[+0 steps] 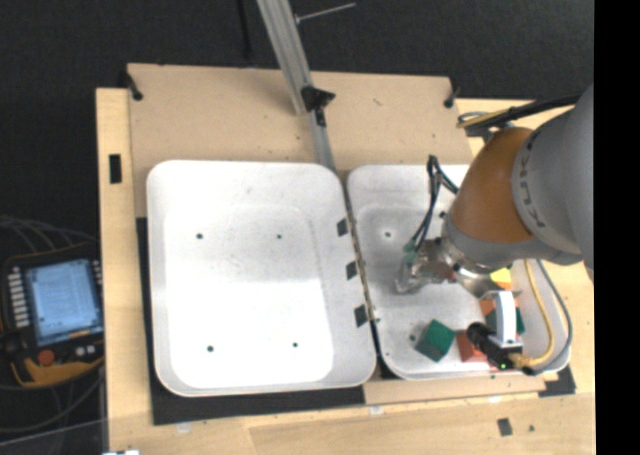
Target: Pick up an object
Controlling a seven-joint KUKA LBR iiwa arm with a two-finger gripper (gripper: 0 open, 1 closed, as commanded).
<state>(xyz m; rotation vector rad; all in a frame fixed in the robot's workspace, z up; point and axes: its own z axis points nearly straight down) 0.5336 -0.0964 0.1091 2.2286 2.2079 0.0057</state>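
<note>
My gripper (408,277) hangs low over the middle of the right bin (385,193), reached in under the grey and orange wrist. A green block (434,340) lies in that bin near its front edge, a short way in front of and to the right of the gripper and apart from it. Right beside the green block sits a red-brown piece (467,346). A small orange piece (487,307) and a bit of yellow (501,274) show at the arm's edge, partly hidden by it.
The left bin (250,273) adjoins the right one along a shared wall with black clips (356,268). A slanted metal pole (290,48) rises behind the bins. A handheld screen (55,301) lies off the bench at far left.
</note>
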